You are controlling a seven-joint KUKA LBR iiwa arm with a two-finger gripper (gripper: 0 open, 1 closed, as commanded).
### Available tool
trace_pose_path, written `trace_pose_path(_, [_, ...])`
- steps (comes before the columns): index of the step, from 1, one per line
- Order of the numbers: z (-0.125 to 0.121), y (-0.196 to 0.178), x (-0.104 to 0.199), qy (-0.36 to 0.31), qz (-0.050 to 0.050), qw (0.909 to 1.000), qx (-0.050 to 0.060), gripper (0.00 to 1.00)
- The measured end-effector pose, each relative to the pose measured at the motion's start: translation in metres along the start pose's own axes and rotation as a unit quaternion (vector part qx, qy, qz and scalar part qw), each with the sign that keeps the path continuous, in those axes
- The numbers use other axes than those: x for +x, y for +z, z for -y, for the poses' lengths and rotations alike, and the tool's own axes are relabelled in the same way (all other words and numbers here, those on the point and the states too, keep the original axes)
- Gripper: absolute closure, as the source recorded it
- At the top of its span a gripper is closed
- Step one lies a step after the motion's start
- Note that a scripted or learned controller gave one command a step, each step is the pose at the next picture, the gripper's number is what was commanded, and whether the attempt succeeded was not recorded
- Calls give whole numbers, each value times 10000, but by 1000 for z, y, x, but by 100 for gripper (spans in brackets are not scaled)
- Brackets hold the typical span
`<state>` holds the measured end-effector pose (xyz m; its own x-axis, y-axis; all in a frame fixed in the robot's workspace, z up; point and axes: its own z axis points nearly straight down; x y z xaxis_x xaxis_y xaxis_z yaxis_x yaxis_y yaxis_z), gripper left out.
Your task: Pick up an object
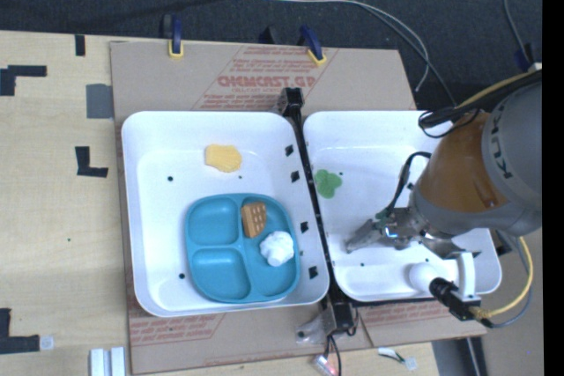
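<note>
Objects for picking lie spread across two shallow white bins, seen from a single camera looking down at a slant. A green object [328,182] rests in the right bin [370,129], at about ten o'clock from that bin's centre, just beside the black divider [308,189] between the bins. The left bin [145,189] holds a yellow object [224,158] toward twelve o'clock and a blue sectioned tray [216,264] toward five o'clock. On the tray, a brown waffle-like piece [254,219] sits at one o'clock, with a white crumpled object [278,248] just below it at three o'clock.

The grey arm [520,163], with its orange band [458,172], reaches in from three o'clock. Its end effector [356,241] hangs low over the right bin's floor near that bin's centre, at four o'clock from the green object and apart from it. Its metal fingers [361,234] point toward nine o'clock with nothing between them; whether they are parted or together is impossible to tell. Both bins sit on a cardboard sheet [256,79] on the wooden surface [53,216].
</note>
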<state>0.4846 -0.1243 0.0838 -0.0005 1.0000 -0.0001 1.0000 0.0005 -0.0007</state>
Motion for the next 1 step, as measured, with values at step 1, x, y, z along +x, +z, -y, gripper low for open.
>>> trace_pose_path(1, [-1, -12, -1, 3, 6, 10000, -15, 100])
